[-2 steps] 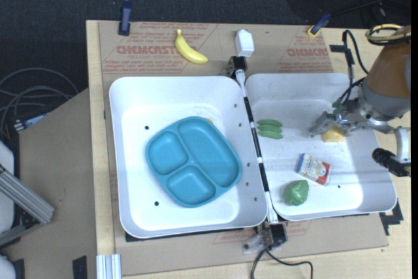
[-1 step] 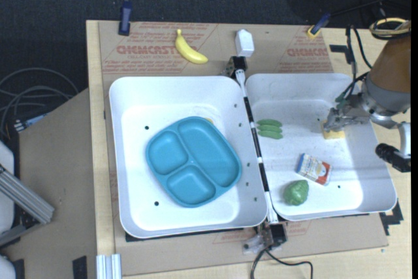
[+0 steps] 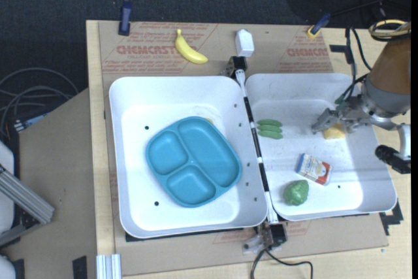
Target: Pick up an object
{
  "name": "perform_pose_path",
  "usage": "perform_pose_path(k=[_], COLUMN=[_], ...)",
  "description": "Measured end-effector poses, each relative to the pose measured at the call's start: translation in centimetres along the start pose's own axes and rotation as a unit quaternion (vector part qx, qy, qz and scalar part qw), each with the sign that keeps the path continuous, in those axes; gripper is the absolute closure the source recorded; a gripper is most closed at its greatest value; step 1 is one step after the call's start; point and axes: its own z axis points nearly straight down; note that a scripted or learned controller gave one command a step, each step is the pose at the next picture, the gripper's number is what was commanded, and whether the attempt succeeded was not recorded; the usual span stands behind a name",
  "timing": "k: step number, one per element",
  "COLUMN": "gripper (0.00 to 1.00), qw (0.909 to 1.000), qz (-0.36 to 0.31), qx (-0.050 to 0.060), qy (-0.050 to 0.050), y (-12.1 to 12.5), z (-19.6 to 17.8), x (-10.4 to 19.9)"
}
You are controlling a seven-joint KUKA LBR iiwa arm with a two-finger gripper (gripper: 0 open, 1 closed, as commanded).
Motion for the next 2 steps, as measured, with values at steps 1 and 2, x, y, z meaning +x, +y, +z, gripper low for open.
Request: perform_pose_path(k=[1,2], gripper=[1.0,0.0], qw=[1.0,1.0], qz=[0.0,0.0], qx=[-0.001,-0.001], qy=[-0.001,0.0], y=[0.07,0.06], z=[-1.04,-1.01], x=[0.0,0.0])
